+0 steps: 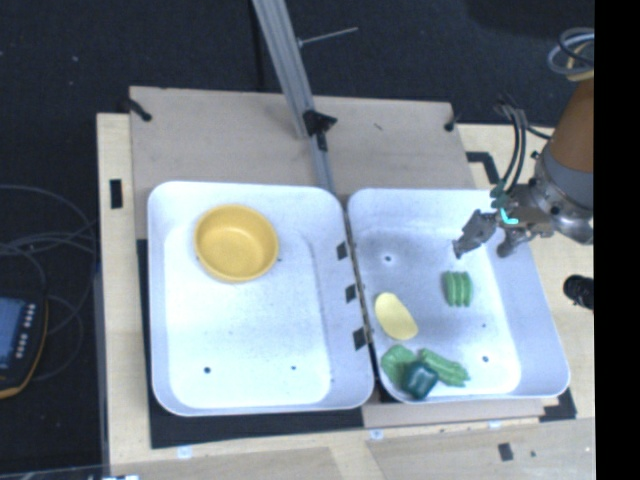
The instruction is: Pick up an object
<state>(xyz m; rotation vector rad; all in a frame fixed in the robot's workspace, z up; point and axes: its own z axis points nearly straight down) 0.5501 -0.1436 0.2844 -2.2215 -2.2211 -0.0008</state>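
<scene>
The gripper (490,237) hangs over the upper right part of the right bin (530,368), its two dark fingers spread apart with bare white bin floor showing between them, so it is released and grasps nothing. Taking the small green pepper-shaped piece (457,288) as the landmark: this piece lies on the floor of the right bin, just below the gripper and a little to its left, near it but apart from the fingertips. To the left of the green piece and slightly lower lies a pale yellow oval piece (396,315), close to the divide between the two bins. Below the green piece, toward the near edge of the same bin, sits a cluster of green items (423,368), one of them a darker teal, lying against one another; what each is cannot be told. Far to the left of the green piece, in the left bin (175,368), a yellow bowl (237,242) stands upright in the upper part. The arm (572,138), with its orange band, comes in from above and right of the green piece.
</scene>
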